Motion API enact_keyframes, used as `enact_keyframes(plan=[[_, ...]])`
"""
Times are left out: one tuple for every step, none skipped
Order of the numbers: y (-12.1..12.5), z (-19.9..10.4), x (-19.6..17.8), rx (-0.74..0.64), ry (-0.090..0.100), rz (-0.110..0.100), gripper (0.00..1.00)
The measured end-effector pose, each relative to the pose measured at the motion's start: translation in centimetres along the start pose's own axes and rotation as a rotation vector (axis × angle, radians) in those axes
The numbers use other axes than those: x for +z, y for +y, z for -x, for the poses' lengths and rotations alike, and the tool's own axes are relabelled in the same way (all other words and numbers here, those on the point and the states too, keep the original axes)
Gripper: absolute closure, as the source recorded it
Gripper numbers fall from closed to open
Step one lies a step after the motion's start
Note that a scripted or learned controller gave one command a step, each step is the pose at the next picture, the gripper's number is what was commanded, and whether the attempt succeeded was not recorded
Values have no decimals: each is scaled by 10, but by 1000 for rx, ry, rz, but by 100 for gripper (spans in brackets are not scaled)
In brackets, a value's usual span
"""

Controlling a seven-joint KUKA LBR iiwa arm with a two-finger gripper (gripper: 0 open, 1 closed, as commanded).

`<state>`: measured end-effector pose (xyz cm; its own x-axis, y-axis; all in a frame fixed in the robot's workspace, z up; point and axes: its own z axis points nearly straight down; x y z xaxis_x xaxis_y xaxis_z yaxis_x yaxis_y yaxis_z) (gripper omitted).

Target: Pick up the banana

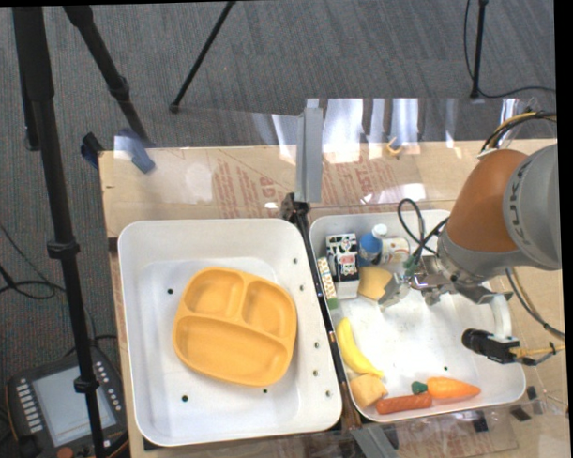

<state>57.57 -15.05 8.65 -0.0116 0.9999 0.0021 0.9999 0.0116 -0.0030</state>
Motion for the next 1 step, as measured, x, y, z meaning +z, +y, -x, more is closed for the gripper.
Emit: enact_keyframes(plan=[[-39, -58, -1, -225, 0, 1, 0]])
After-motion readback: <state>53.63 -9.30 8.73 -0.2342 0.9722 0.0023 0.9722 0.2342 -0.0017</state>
